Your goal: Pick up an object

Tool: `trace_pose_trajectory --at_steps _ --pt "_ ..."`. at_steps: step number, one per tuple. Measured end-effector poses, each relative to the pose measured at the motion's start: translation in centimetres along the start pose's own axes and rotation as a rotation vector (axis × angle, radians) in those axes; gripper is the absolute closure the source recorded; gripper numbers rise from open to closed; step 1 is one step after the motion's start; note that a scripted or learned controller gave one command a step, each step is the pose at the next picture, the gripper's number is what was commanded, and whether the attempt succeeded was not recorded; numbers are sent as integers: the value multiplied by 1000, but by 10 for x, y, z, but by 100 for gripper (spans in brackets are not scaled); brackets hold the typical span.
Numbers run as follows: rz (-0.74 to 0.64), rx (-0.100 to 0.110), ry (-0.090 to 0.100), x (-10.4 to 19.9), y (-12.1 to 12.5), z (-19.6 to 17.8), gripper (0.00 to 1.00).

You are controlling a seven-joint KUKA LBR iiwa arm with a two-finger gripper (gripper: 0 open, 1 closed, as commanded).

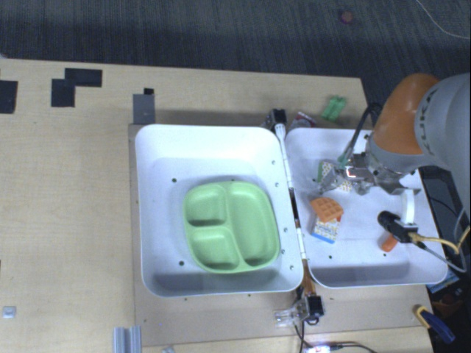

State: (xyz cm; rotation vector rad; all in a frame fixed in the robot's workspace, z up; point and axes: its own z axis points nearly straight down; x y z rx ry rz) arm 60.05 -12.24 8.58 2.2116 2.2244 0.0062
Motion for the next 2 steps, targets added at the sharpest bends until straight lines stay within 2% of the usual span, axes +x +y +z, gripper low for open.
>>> trace_pose_trajectory --at_steps 1,2 --pt "0 -6 -1 0 2 -12 100" --pt "0 -6 -1 0 2 -12 0"
